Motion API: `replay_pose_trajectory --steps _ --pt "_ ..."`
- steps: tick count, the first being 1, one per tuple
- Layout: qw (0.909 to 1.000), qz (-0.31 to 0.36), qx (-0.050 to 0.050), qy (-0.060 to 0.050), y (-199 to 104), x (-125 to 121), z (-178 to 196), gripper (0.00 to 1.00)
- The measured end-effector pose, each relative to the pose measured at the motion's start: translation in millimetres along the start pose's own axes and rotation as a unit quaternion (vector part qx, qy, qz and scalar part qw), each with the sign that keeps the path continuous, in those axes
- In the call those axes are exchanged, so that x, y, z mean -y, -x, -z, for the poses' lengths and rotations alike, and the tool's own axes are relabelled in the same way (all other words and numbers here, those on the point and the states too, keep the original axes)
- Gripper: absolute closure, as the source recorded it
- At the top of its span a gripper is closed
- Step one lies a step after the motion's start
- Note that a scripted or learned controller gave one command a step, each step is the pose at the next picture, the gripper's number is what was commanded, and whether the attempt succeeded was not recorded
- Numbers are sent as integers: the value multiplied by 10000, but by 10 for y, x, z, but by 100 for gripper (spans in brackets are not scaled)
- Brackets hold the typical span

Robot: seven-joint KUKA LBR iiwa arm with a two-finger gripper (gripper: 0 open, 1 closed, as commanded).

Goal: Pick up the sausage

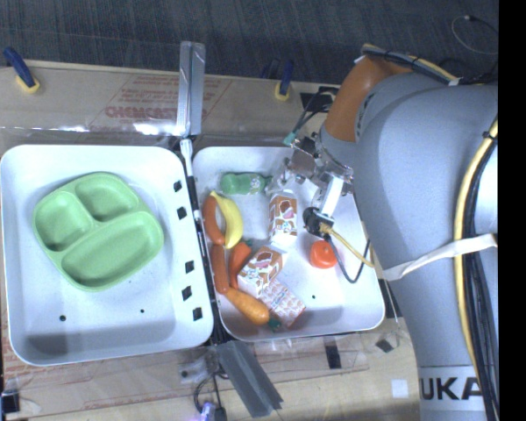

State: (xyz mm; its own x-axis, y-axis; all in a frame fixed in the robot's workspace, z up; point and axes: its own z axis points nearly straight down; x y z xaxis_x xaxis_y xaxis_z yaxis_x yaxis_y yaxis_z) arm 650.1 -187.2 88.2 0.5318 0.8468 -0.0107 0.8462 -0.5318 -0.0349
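Right, my gripper point(305, 175) hovers above the right bin point(355, 310); finger state I cannot tell. Sausage point(216, 244) looks light, smooth, slippery, probably firm: pinch mid-length, across its width.

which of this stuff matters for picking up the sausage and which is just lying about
For the job: sausage, gripper, right bin.

Lying about: banana, carrot, green plate in the left bin, green bottle, orange ball, two cartons.
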Motion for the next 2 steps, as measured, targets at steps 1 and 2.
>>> replay_pose_trajectory --steps 1,2 --pt "9990 -428 -58 144 327 844 -2 0" --pt "9992 -355 -59 154 357 1569 -26 0"
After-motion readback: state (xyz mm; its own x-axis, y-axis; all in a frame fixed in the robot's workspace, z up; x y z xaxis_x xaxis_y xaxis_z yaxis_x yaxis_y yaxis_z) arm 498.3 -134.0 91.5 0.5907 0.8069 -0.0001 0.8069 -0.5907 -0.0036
